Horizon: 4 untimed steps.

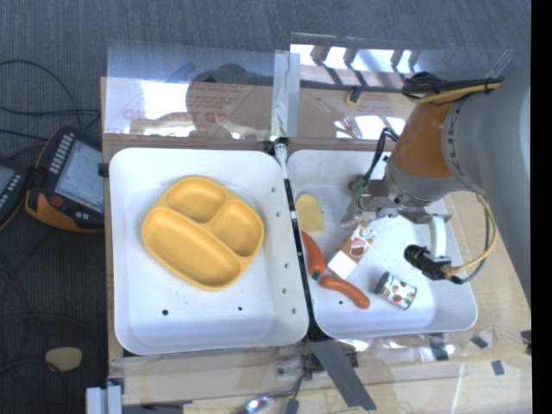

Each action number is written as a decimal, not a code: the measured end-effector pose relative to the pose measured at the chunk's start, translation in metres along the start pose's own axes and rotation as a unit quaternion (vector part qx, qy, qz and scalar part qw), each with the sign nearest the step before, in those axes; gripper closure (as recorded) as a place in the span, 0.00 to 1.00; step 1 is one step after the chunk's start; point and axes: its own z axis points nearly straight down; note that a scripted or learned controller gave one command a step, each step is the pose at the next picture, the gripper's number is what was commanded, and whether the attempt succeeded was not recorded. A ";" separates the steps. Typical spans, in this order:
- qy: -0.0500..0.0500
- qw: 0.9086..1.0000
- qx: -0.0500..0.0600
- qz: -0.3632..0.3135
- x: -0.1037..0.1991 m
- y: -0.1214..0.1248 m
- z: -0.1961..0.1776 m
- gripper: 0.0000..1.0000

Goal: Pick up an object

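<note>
On the left, a yellow plate [203,229] with 3 parts sits in the left bin [138,322]. It is far from the arm.

In the right bin [457,313] are things the arm could pick up. A pale yellow piece [310,211] lies by the left wall. Below it are 2 orange carrots [313,254], the second [346,291] nearly touching the first. A small carton [354,247] lies tilted beside them. A little can [397,290] lies on its side to the right.

The gripper [369,207] is low, just above the top of the carton. I cannot tell if its jaws are apart or together.

The carton lies crooked, so it may slip out or get pushed away. The carrots are close and could get bumped. The can could roll.
</note>
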 end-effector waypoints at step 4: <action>-0.001 1.000 0.007 0.002 0.000 0.036 -0.033 1.00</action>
